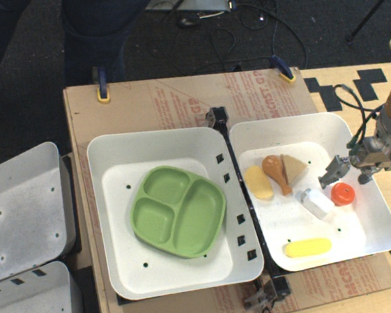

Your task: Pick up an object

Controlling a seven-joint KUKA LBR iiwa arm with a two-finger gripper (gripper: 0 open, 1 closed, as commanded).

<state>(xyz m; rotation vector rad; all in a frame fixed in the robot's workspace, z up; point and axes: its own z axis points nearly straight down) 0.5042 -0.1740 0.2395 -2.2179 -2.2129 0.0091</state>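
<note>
Dark carpet floor [25, 73]; black cables [278, 16]

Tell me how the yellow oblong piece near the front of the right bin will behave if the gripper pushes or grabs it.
The yellow oblong piece looks rounded and smooth, so it may roll or slip under a push. It lies flat, apart from other items, so tipping seems unlikely. It looks like light plastic, probably stiff.

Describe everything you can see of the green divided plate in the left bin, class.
The green divided plate looks like matte plastic, rounded-square in outline and light green all over. Raised ridges split it into three compartments: two smaller ones toward the upper left and one larger along the lower right. It lies flat, right side up, turned at a slant, near the middle of the left bin. Nothing lies in it, and only the bin floor touches it.
</note>
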